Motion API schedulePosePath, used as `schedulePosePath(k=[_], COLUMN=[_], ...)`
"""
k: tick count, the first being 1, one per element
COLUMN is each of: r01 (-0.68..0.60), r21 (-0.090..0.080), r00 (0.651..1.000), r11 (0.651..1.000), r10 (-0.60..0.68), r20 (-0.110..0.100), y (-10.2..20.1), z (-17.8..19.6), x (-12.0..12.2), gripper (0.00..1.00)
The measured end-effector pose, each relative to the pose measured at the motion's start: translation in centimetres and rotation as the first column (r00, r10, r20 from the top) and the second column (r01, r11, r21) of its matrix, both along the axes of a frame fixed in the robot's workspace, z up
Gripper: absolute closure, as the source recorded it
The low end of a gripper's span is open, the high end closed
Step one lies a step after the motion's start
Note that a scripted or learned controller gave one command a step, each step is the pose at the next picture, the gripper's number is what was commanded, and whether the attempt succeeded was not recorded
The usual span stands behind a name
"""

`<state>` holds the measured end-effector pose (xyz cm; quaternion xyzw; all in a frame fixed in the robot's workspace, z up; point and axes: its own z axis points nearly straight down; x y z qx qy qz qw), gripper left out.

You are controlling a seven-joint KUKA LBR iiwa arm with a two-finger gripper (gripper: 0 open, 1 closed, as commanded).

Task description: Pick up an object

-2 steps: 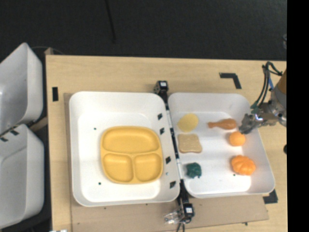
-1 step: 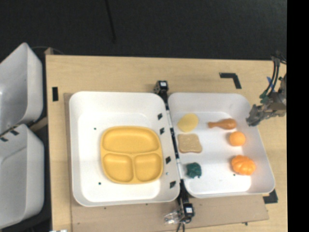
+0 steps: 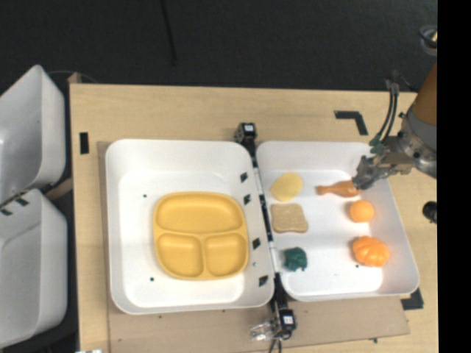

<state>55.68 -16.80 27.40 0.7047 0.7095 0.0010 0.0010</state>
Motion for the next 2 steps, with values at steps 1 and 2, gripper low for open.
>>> schedulePosePath(k=[1, 2], r01=[0.001, 0.001], r21=[-0.001, 0.000], r00=[1.000, 1.000], r11=[1.000, 1.000], r10=[-0.001, -0.001], r20=[-0.001, -0.003], y=[4.8, 9.3], z=[-1.5, -2.2], x=[0.6, 1.6], gripper=[1.00, 1.00])
